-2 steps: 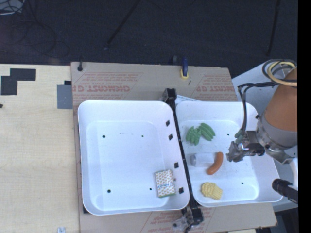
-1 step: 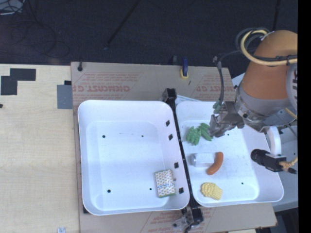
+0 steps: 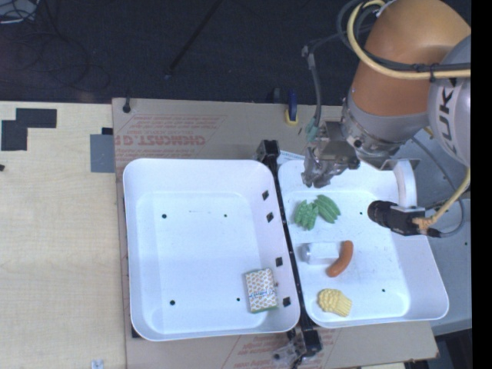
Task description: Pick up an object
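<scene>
the big grey arm (image 3: 415, 60) with its orange band leans in from three o'clock, and its claw (image 3: 317, 177) hangs over the top left corner of the right bin (image 3: 430, 283), just beside the divider between the two bins. i cannot tell from here whether the claw is wide or narrow; it holds nothing that i can see.

the left bin (image 3: 192, 206) carries a small patterned box (image 3: 260, 290) down at its five o'clock corner, tilted a little, well apart from the claw.

in the right bin the nearest thing to the claw is the green leafy piece (image 3: 316, 210), lying just below it, at about six o'clock. it looks like two lobes side by side, and its long axis seems to run from ten o'clock to four.

further down the same line lies a sausage (image 3: 340, 258), its long axis from one o'clock to seven, touching or nearly touching a clear, pale bit (image 3: 307, 253) on its nine o'clock side. at the bottom sits a yellow corn piece (image 3: 334, 302), lying roughly crosswise.

i'd judge the green piece the natural pick: a short drop towards six o'clock.
</scene>
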